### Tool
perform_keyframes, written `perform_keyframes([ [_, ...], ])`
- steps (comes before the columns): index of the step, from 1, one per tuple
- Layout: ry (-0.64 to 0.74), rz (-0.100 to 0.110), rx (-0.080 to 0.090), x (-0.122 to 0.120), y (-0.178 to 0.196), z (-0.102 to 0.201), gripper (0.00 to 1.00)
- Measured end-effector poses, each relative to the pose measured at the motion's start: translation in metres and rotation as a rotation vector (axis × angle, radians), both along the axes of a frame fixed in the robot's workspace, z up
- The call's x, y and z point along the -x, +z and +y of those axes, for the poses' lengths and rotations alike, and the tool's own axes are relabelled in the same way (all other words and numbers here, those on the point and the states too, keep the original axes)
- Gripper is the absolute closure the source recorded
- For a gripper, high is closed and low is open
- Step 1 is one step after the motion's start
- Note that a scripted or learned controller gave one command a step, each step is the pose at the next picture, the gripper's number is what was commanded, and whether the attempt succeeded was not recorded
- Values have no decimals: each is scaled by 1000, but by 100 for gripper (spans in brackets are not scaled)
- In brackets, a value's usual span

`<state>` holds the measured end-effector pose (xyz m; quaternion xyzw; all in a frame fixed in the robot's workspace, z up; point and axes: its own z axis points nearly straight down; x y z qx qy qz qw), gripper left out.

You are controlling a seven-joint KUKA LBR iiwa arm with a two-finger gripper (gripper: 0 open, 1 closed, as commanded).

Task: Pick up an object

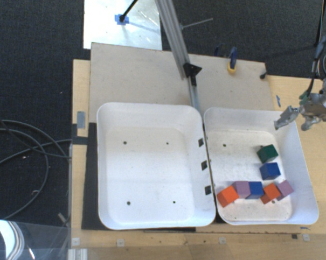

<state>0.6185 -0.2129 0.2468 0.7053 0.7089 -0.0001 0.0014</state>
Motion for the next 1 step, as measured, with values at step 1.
perform_keyframes([
  [1, 1, 6, -3, -20, -141, 0, 0],
])
